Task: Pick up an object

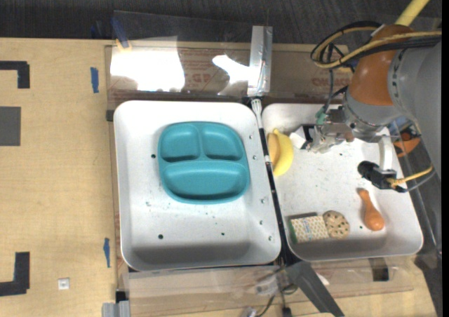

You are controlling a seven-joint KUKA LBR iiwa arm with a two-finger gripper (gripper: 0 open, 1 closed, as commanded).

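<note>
Two shallow white bins (133,168) share a wooden bench. Just right of the curved yellow banana (282,153), the grey two-finger gripper (321,139) hovers; its grip state cannot be told. Nothing looks lifted, so the pick seems undone.

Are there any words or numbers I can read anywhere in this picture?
No words or numbers can be read.
The cardboard behind the bins seems to carry reddish print, but glare off the clear plastic blurs it.
The small white square on the bench has a mark too small to read.
The teal plate, banana and cracker packet show no readable text.
</note>
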